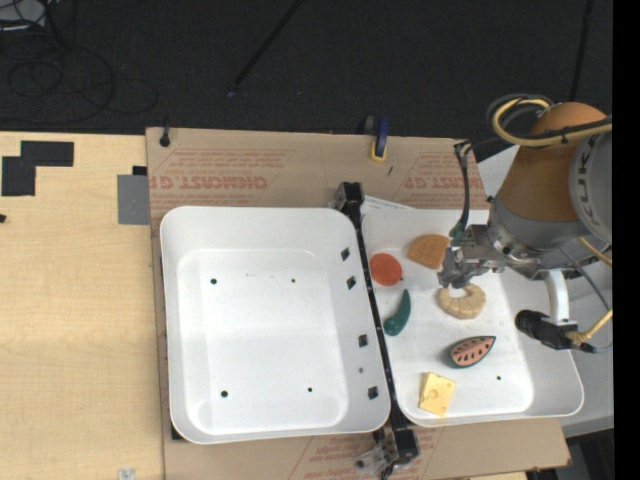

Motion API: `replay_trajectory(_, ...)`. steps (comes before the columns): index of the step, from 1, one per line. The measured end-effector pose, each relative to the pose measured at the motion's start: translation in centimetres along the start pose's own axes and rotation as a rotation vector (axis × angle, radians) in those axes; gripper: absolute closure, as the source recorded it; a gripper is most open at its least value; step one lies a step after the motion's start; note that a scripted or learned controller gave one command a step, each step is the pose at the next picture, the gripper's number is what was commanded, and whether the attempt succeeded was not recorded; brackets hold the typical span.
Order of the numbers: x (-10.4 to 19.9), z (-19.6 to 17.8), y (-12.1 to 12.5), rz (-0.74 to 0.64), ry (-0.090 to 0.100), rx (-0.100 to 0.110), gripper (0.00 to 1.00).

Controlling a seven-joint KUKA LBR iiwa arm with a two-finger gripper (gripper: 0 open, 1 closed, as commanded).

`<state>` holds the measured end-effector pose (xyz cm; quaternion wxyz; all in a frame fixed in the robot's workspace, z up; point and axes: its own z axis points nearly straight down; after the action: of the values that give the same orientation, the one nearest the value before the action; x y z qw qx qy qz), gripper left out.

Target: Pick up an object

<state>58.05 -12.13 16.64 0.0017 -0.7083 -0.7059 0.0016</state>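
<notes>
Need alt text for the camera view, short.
The arm's end effector hangs over a beige ring in the right bin, among a red disc, green pepper and yellow cheese wedge.

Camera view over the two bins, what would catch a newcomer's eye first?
The grey arm with its orange band reaching in from the right, its tool low over a pale doughnut-shaped piece in the right bin. Around it lie bright toy foods: a red round piece, a green pepper, a yellow cheese wedge. The left bin is a broad white tray beside it.
</notes>
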Motion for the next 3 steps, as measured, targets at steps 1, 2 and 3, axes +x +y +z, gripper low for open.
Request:
replay_trajectory(1,6.4,-10.0,-1.9,-0.009,0.001,-0.006,1.00)
replay_trajectory(2,13.8,-15.2,-2.0,-0.011,0.002,-0.007,1.00)
replay_trajectory(3,18.9,-20.1,-5.0,-0.010,0.002,-0.006,1.00)
